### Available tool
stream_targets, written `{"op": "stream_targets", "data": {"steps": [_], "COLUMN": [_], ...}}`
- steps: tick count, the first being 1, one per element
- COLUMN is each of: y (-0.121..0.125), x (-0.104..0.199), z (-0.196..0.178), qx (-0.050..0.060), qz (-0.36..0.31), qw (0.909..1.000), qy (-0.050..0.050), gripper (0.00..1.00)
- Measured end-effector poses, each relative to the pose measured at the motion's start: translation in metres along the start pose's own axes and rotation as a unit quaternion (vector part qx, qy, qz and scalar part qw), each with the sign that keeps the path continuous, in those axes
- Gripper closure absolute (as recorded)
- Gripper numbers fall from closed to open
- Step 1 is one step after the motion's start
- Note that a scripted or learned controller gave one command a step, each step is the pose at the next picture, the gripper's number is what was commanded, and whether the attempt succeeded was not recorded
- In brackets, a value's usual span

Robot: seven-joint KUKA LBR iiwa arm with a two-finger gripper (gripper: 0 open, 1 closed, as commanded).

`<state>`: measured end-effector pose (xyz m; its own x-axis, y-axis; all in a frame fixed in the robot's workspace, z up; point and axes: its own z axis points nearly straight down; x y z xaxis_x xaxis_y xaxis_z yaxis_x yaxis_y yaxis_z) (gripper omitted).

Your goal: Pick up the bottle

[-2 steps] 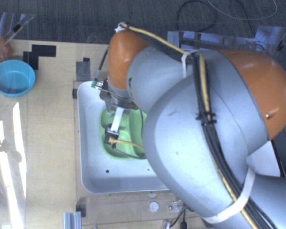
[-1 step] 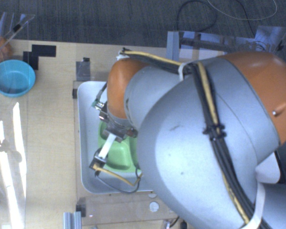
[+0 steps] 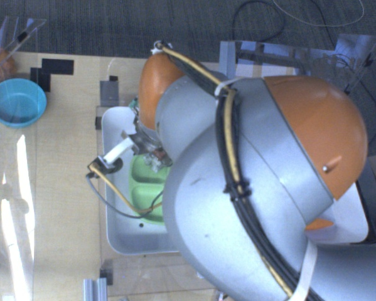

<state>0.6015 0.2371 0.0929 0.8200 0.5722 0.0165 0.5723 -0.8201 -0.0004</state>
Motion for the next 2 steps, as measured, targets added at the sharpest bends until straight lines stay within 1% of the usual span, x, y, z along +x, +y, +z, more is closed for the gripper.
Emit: {"op": "stream_targets", "data": {"steps": [1,2], "y": [0.113,0.027], "x": [-0.041,-0.069], "z": [-0.132,-0.064], "qx": [-0.001,0.0], "qz": [0.047,0.06], "qw": [0.9989,0.9982], "qy": [-0.006,-0.008], "gripper": [1.0,1.0]}}
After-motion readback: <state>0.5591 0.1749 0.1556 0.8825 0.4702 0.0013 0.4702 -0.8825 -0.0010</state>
